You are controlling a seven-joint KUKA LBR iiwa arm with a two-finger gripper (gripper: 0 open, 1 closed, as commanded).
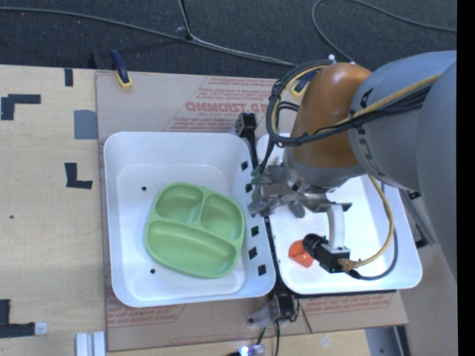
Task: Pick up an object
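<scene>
Gripper [260, 199] over right bin [401, 273], cardboard-topped bench [208, 106]

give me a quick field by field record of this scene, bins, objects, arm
left bin: holds a green divided plate, lying flat
right bin: holds a small orange object near its left wall
arm: reaches in from the right, wrist over the right bin
gripper: hidden below the wrist, state cannot be told
held object: none visible
bench: tan, with dark tape marks

Green divided plate [196, 230] flat in left bin [119, 199]; orange obj [299, 253] in right bin [404, 269].
</scene>
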